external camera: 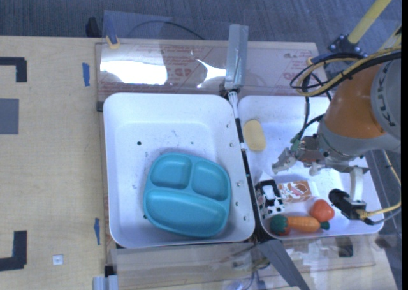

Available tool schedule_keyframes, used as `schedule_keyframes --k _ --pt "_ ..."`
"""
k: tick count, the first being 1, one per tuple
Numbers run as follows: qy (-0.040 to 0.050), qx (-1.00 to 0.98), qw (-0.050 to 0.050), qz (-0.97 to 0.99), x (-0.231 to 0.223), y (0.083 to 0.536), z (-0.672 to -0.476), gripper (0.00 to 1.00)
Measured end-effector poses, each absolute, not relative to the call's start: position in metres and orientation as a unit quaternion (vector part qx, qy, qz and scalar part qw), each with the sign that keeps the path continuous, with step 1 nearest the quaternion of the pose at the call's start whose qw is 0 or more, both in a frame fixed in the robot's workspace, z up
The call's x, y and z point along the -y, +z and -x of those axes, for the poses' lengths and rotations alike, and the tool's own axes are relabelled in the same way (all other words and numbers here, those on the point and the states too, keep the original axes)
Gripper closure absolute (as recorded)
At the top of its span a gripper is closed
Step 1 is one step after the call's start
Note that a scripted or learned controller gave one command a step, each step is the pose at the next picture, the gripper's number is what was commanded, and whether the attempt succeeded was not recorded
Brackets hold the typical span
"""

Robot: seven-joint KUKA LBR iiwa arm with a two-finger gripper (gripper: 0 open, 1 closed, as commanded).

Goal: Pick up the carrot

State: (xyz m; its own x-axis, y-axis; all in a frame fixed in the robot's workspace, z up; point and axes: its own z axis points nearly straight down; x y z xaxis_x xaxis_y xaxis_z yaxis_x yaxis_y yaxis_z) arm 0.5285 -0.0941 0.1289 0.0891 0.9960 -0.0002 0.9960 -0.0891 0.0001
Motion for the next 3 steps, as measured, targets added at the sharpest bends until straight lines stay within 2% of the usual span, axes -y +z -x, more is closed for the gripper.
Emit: schedule_keyframes --k 1,2,3 --pt "0.0008 -0.674 0.001 -0.739 0.094 0.139 -0.529 1.0" --pt "0.0 -0.636 0.003 -0.772 0.177 0.191 -0.479 1.0" --pt "-0.0019 -0.525 -0.003 -0.851 0.153 0.124 -0.478 1.0"
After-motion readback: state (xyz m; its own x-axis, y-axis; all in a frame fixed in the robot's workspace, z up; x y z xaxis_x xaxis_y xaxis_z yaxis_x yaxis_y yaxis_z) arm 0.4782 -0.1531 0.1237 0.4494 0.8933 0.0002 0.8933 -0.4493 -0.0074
